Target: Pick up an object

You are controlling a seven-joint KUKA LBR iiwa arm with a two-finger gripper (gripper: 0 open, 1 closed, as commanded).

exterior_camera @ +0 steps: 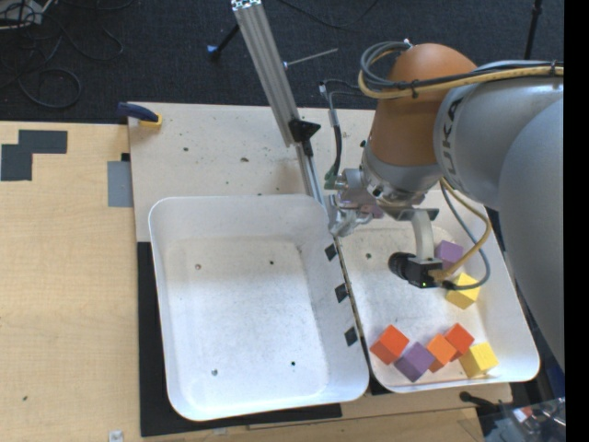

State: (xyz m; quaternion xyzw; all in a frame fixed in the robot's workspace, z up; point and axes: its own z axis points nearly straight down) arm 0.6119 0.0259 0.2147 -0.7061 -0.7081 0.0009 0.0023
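Closest to the lens, a row of small blocks (442,349) sits at six o'clock in the right bin (382,288). I judge them light, stiff, flat-sided and not fragile, and the orange block (391,343) at the row's nine o'clock end offers the freest pair of opposite faces, since its neighbours crowd together. Toward three o'clock a yellow block (463,293) and a purple block (450,252) lie partly covered by my wrist gear, while my claw (348,212) hangs over the bin's eleven o'clock corner, by the rim shared with the left bin (239,311); whether it is spread or pressed together I cannot tell.
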